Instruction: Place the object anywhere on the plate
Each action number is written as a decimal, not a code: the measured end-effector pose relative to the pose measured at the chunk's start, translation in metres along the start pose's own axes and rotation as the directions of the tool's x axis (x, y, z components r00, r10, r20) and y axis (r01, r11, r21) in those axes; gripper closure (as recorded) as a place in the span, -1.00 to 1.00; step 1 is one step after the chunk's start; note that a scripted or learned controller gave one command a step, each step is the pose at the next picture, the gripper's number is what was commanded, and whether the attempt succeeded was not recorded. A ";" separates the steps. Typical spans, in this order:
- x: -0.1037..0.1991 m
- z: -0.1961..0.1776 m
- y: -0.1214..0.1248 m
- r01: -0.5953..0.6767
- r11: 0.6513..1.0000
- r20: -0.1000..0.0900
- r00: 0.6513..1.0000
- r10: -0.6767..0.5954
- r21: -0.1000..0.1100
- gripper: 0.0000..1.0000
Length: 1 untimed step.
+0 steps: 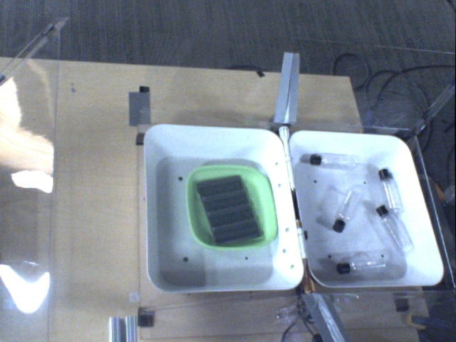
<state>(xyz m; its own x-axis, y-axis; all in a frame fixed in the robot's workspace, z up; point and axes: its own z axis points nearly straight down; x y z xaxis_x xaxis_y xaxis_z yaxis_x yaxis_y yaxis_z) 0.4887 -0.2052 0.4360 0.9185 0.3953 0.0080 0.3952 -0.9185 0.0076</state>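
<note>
A light green square plate (194, 219) sits in the middle of the left white bin (162, 219). On the plate lies a dark grey ridged rectangular block (228, 209), slightly turned, and it covers most of the plate's floor. Several clear plastic vials with black caps lie scattered in the right white bin (422, 212), among them one at the back (335, 160), one in the middle (345, 209) and one at the front (362, 264).
A grey metal post (288, 87) stands behind the seam between the bins. Cables (388, 84) lie on the floor at the back right. The wooden bench (78, 191) spreads out left of the bins, with glare on it.
</note>
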 end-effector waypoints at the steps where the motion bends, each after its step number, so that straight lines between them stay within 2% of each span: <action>1: 0.000 0.000 0.000 -0.095 0.995 0.000 0.995 0.095 -0.001 -1.00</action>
<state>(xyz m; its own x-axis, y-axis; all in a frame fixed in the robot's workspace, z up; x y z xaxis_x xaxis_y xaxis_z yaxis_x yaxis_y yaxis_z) 0.4886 -0.2055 0.4363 0.9521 0.3058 0.0084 0.3058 -0.9521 0.0079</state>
